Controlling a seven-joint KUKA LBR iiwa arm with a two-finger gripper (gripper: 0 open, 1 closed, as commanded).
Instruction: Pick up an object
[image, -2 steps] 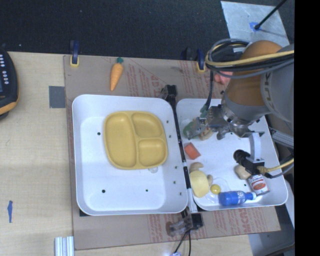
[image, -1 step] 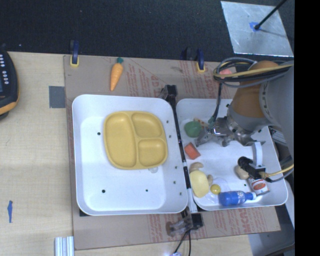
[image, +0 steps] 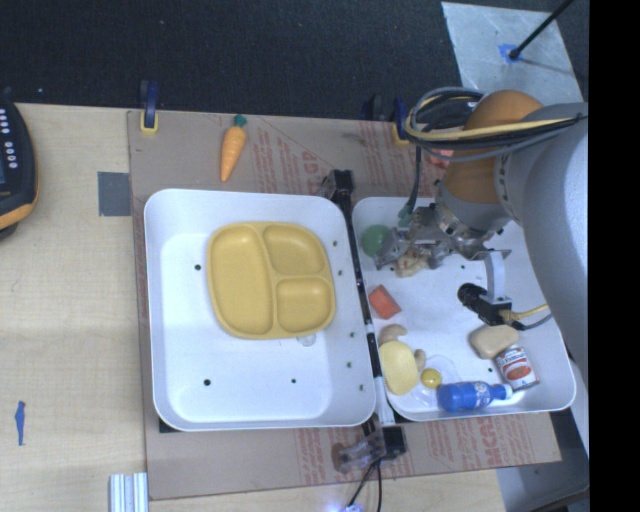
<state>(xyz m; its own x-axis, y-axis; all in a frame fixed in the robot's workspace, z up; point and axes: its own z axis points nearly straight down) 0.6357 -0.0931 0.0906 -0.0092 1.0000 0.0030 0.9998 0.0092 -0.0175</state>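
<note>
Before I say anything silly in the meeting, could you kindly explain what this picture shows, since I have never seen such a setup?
It is one picture from a camera fixed above a bench, looking down at a slant. The big grey shape with an orange band is a robot arm reaching in from the right. Its tool hangs low over the far end of the right bin; I cannot tell whether it grips anything. That bin holds small toys: a blue bottle, a small can, a yellow piece, an orange-red block and a green ball. The left bin holds a yellow divided plate. A toy carrot lies on the bench beyond the bins.
</note>
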